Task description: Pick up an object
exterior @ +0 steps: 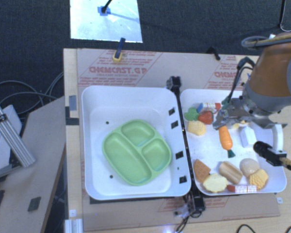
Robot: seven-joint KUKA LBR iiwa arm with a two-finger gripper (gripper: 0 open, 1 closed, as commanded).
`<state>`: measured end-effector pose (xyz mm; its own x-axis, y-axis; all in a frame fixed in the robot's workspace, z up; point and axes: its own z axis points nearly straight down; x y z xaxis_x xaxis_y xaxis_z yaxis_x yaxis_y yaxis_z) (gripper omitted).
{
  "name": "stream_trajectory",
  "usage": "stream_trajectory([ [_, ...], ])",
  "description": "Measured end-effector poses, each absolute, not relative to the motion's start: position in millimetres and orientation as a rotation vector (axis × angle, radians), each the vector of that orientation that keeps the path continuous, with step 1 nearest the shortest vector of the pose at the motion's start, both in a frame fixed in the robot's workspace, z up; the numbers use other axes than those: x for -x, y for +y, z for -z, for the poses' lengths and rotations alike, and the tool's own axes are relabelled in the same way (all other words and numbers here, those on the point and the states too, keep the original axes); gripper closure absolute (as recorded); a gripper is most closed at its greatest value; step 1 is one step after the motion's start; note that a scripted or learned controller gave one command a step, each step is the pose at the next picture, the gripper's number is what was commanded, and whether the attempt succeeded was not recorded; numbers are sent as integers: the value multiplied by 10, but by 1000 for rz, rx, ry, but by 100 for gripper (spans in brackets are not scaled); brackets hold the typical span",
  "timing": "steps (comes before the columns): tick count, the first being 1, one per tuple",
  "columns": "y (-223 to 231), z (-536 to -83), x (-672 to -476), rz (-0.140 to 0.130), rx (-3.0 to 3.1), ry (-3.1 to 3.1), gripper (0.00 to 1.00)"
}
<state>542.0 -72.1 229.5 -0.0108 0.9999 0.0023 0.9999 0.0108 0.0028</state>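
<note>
My gripper (pixel 222 120) hangs over the upper middle of the right bin (pixel 281 183), under the grey wrist and its orange band. An orange toy carrot (pixel 225 138) with a green stub lies lengthwise just below it, its thick end right at the gripper's tip. Whether the carrot is gripped or only lying on the bin floor is unclear. To the gripper's left sit a red tomato (pixel 205 117), a green piece (pixel 191 114) and a pale yellow piece (pixel 196 128).
The left bin (pixel 94 101) holds a green divided plate (pixel 137 152). Along the right bin's front lie a toast slice (pixel 202 169), a yellow potato-like piece (pixel 215 183), a bread roll (pixel 231 172), a beige egg (pixel 249 166) and a waffle-textured piece (pixel 258 179). A white block (pixel 246 136) lies right of the carrot.
</note>
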Motion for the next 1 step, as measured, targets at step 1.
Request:
stream_trajectory([
  [1,-250,-2284,-5285,-2,-2212,2233,100],
])
